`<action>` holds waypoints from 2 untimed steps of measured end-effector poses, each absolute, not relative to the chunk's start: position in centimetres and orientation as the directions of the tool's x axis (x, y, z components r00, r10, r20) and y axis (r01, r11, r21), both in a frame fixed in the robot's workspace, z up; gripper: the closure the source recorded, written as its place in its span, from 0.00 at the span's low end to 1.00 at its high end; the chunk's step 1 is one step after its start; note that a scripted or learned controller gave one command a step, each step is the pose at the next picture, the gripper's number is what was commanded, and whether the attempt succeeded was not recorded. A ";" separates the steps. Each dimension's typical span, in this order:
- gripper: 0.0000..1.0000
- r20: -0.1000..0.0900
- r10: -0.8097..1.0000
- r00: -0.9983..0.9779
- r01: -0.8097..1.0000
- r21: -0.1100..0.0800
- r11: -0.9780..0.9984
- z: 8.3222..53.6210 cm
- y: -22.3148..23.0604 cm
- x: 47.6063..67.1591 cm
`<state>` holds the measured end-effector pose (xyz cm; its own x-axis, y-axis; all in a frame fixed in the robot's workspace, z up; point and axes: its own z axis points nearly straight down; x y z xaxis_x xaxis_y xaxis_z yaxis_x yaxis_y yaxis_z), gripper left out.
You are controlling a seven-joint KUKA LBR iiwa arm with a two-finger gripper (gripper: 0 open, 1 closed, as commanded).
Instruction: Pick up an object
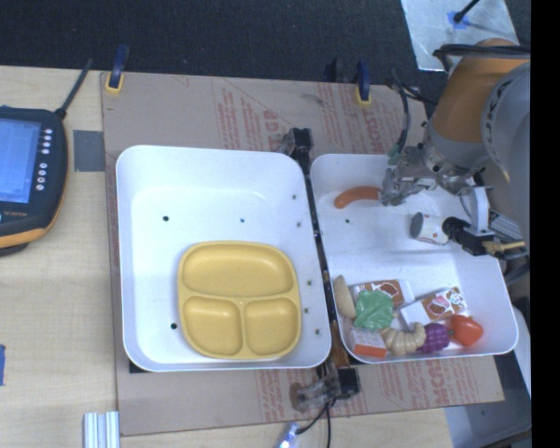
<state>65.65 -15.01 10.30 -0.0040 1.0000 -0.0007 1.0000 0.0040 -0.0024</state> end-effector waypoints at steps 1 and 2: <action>1.00 -0.002 1.000 -0.002 1.000 0.000 0.002 17.9 -21.3 64.4; 1.00 0.000 1.000 -0.003 1.000 -0.001 0.003 19.4 -19.8 65.6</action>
